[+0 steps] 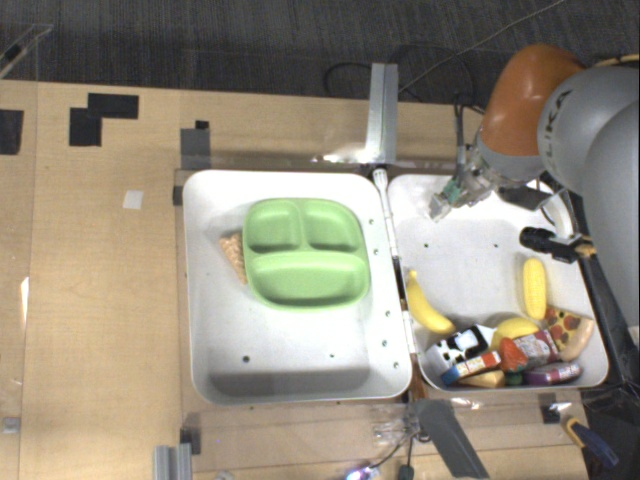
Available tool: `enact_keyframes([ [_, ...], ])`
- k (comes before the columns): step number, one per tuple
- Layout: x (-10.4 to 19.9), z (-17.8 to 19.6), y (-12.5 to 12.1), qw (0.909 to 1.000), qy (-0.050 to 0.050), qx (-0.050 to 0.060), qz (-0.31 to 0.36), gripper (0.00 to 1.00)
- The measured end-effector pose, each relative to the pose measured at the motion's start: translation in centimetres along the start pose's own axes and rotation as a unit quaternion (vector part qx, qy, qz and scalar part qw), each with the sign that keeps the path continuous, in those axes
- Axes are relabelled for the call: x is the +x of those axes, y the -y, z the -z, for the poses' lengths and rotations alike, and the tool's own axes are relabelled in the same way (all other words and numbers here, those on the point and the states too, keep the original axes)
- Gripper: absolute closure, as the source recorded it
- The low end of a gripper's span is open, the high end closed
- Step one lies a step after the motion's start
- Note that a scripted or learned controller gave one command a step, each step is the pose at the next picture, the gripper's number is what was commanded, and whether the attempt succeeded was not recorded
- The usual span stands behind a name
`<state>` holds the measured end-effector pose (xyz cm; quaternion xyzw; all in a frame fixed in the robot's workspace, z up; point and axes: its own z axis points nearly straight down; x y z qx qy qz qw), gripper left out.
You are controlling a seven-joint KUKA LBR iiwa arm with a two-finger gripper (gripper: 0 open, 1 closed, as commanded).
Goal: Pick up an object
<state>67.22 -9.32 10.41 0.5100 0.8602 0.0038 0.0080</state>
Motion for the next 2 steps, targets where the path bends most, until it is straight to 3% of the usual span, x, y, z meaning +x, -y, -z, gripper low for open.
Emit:
enact_keyframes([
  [1, 0.5, -0.2, 0.0, 1.0, -0.007, 0.005, 0.003, 0.0],
  [2, -0.7, 0.9, 0.6, 0.9991, -0.004, 0.005, 0.041, 0.0],
])
